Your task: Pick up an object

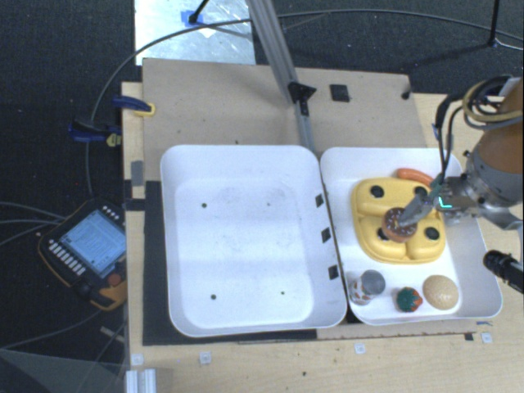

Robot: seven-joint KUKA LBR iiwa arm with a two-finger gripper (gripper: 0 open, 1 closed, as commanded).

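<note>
The gripper [407, 214] was low in the right bin [491, 301], its tip just over a small brown round object [395, 222] that sat on top of the yellow moulded toy [399, 219]. You could not tell from this view how wide the jaws stood, or if they held sth; the tip was dark and too small, so I leave it as not known.

For a good pick here, I think you needed to come straight down, w/ the brown piece centred betw. the jaws, and to close only when both sides were past its edge. The yellow toy had a domed top, so a sideways push would prob. slide the piece off or tilt the toy.

Around it: an orange piece [413, 174] lay at the toy's far edge, near the arm. Along the near wall of that bin were a small grey-capped item [367, 286], a green-orange ball [408, 299] and a beige egg shape [440, 291], all well apart from the tip, so no risk there. The left bin [176, 219] stood beside, on the surface [229, 97].
</note>
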